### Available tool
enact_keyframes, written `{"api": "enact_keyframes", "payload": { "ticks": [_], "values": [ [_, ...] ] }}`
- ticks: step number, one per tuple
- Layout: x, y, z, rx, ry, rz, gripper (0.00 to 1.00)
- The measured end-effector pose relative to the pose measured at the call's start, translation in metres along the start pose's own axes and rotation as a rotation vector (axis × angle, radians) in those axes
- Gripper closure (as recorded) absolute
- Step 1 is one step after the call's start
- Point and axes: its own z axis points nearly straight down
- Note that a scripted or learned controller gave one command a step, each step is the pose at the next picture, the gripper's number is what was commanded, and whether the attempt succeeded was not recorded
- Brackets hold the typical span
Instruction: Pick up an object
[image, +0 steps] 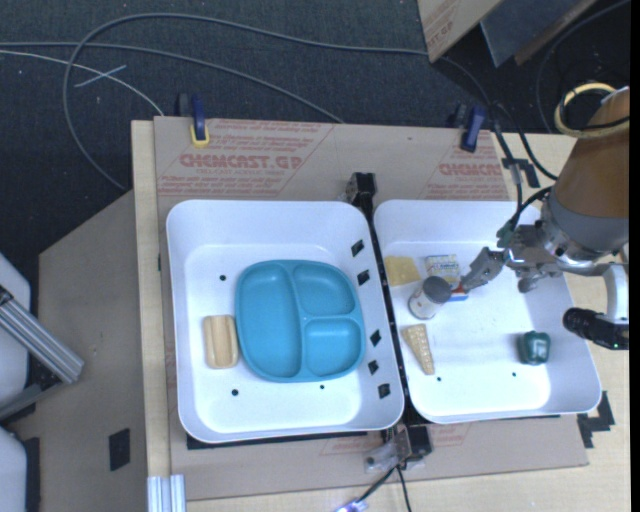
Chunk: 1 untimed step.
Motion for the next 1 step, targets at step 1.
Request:
{"api": "enact_keyframes", "payload": {
  "ticks": [1],
  "values": [
    [0.0004, 0.0031, -0.0078, -0.015, -0.002, -0.004, 0.0]
  ]
}}
